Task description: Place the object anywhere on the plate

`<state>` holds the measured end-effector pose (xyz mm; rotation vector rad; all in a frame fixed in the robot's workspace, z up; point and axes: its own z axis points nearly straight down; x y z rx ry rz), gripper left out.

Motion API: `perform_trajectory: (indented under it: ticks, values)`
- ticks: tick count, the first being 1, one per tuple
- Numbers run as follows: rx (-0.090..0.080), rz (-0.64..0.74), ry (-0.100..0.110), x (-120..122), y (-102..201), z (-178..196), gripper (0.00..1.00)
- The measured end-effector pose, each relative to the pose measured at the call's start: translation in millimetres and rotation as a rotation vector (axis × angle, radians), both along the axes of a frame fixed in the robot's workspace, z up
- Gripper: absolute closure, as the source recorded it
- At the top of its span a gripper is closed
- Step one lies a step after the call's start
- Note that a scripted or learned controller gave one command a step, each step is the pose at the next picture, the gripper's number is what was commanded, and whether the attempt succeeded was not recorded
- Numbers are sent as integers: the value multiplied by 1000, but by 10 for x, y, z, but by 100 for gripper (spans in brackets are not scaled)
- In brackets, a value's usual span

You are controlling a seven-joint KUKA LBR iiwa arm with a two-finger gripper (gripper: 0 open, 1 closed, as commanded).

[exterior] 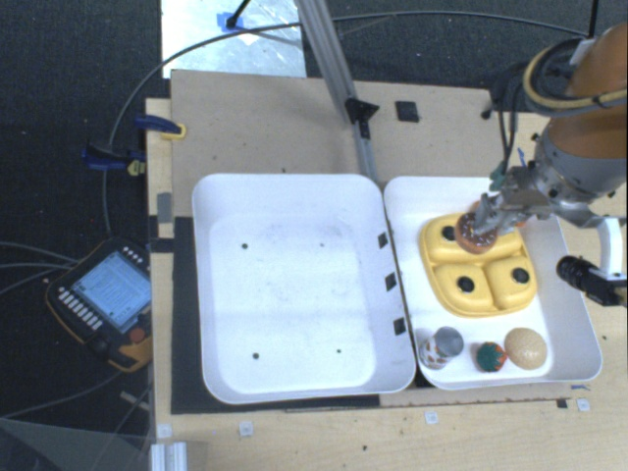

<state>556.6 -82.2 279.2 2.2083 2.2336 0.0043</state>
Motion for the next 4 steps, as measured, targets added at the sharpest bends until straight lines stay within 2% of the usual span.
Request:
perform_trajectory:
  ticks: [1, 2, 4]
  values:
    - [1, 0, 0, -9, 575, -73, 100]
    - [0, -1, -1, 120, 1107, -65, 100]
    - [1, -1, 1, 189, 2063, -180, 100]
